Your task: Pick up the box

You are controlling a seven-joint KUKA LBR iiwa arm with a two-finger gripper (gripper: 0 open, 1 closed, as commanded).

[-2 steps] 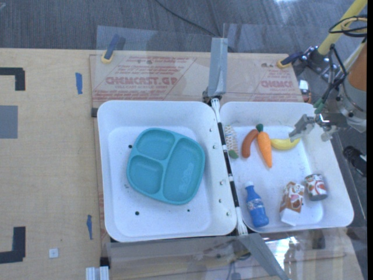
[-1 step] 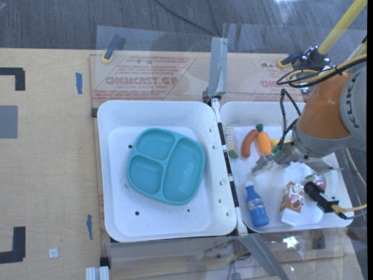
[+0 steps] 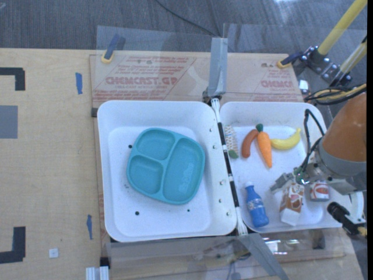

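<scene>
The box (image 3: pixel 292 203), a small carton, is lying near the right bin's (image 3: pixel 233 114) front wall, with the gripper (image 3: pixel 298 178) hovering just above it; whether it is open cannot be told. A small can (image 3: pixel 319 191) and the blue bottle (image 3: pixel 254 205) are crowding the carton, so a descent risks nudging it aside or catching the can instead.

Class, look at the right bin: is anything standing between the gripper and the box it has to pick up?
Nothing visible stands between them. The gripper is directly over the top end of the box in the right bin. The blue bottle lies to the box's left and a small can to its right, both close beside it.
</scene>
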